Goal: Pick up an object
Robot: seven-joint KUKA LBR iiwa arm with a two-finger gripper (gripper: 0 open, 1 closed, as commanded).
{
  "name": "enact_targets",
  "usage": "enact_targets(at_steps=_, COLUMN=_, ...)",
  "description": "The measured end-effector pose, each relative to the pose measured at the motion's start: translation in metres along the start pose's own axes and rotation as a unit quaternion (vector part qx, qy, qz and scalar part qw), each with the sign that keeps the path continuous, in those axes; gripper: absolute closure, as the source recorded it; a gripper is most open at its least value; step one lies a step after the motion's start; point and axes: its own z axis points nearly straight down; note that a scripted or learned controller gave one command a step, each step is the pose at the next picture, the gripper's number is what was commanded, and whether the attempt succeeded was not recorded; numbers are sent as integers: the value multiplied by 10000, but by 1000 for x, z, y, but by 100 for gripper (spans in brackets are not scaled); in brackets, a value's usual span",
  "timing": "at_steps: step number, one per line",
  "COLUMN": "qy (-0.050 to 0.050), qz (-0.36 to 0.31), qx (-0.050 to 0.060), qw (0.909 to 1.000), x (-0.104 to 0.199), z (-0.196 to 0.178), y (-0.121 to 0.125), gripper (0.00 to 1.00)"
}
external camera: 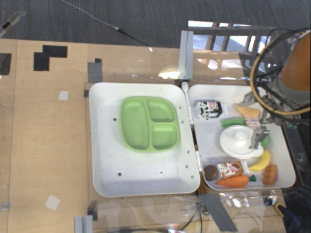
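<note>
The right bin (291, 178) holds several toy foods. Among them are a black-and-white milk carton (209, 109), a green cucumber (235, 122), a yellow cheese wedge (248, 111), a white bowl (237, 141), a banana (261, 161), a carrot (233, 181) and a chocolate milk carton (230, 168). My gripper (258, 136) hangs low over the bowl's right rim, just below the cheese wedge and a pink speckled item (252, 122). A small green piece (265, 141) shows beside it. Nothing is visibly held.
A green divided plate (148, 124) lies in the left bin (104, 174). A brown round piece (210, 172) and an orange-brown piece (270, 174) sit along the right bin's front wall. The arm and its cables cover the bin's far right corner.
</note>
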Motion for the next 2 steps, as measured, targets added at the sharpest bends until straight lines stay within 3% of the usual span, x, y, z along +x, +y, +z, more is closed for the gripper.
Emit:
enact_targets(at_steps=1, qy=-19, qz=-252, qx=10, qw=9997, x=-9, z=109, y=-17, gripper=0)
enact_targets(at_steps=2, qy=206, qz=161, qx=21, qw=9997, x=-79, z=109, y=18, gripper=0)
